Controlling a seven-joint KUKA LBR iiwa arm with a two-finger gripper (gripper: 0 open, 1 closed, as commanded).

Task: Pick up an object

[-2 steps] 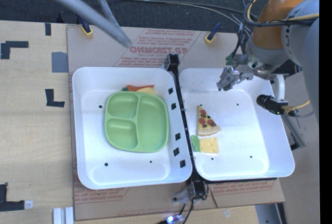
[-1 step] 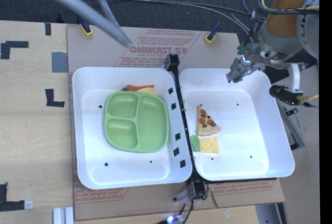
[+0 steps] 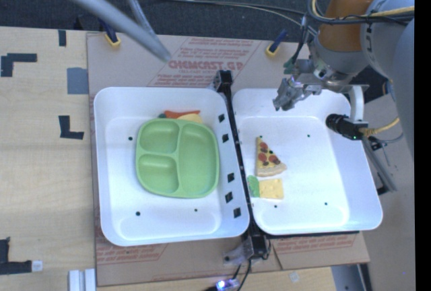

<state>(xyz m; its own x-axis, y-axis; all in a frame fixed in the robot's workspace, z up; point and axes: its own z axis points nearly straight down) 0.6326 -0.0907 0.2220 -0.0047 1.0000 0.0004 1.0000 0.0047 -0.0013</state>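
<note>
Two white bins sit side by side on a brown cardboard sheet (image 3: 202,57). The left bin (image 3: 111,168) holds a green divided tray (image 3: 178,157), lying flat and taking up most of the floor. Something orange and yellowish (image 3: 183,114) pokes out from under the tray's far edge; too hidden to tell what it is.

The right bin (image 3: 337,182) has a toy pizza slice (image 3: 267,157) near its left wall, tip pointing far. Just on its near side lies a yellow cheese-like square (image 3: 272,189), touching or almost touching the slice, with a small green piece (image 3: 253,184) at its left edge.

The arm reaches in from the right. The gripper (image 3: 288,95) hangs over the far left part of the right bin, by the far rim, well apart from the pizza slice and cheese. Nothing is seen between its tips; whether it is wide or narrow, cannot tell from this angle.
</note>
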